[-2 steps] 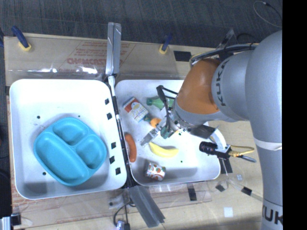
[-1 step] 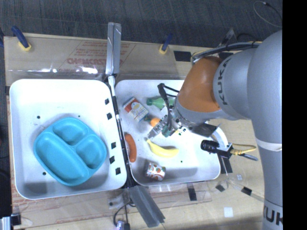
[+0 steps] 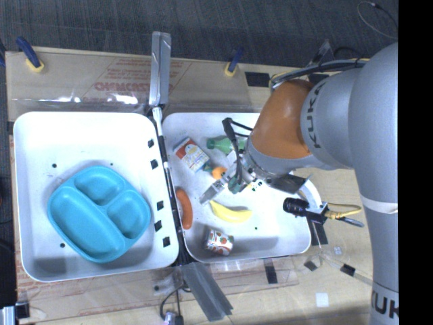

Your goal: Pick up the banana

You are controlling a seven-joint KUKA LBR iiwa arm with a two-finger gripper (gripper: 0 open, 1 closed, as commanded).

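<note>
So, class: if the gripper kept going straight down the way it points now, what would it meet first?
Most likely the banana. The gripper points down and to the view's left in the right bin, its tip just above the banana's upper end. Depth is unclear from one view, so it might instead meet the bin floor beside it.

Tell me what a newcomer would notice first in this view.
The big grey arm with its orange band stands out, reaching in from the right over the right bin, its tool low just above the yellow banana. Next comes the bright blue divided tray in the left bin. Small items lie around the banana, among them a sausage and a can.
</note>
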